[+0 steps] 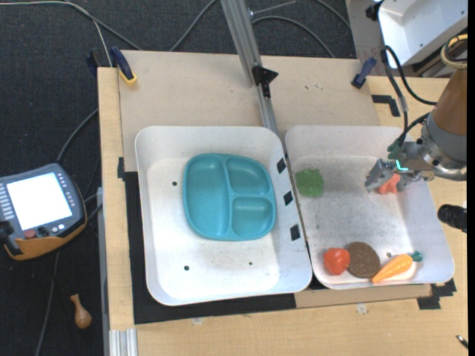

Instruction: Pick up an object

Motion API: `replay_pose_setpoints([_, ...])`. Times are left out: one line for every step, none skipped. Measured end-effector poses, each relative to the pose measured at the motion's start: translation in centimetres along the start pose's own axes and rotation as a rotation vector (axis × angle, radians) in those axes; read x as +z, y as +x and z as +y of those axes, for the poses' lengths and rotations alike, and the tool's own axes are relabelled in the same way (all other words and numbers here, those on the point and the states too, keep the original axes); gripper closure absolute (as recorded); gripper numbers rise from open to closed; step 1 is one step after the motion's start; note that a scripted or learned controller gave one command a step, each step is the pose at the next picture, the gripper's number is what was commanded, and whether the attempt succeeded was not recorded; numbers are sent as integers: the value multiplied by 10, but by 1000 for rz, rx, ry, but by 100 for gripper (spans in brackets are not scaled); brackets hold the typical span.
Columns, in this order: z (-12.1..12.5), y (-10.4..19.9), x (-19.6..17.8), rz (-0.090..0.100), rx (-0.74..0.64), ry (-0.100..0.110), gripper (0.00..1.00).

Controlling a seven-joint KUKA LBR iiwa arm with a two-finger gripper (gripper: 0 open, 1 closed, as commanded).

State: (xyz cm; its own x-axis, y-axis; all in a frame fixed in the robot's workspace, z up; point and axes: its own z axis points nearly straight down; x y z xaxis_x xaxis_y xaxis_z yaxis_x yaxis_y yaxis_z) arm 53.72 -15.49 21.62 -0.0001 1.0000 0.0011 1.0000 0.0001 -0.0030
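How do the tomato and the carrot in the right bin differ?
The tomato is red and round; the carrot is orange, long and tapered. The tomato sits left of the brown disc; the carrot lies to that disc's right, slanted, its green tip toward the bin's right wall. Both rest near the front wall of the right bin, away from the gripper.

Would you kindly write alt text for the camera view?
The end effector hangs over the right bin, a small orange-red item at its tip. That bin holds a green piece, tomato, brown disc and carrot; the left bin holds a teal tray.
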Motion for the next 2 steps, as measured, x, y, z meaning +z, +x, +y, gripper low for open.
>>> replay_pose_setpoints([1,0,-2,-1,-1,-4,0])
replay_pose_setpoints([9,-3,43,1,0,0,0])
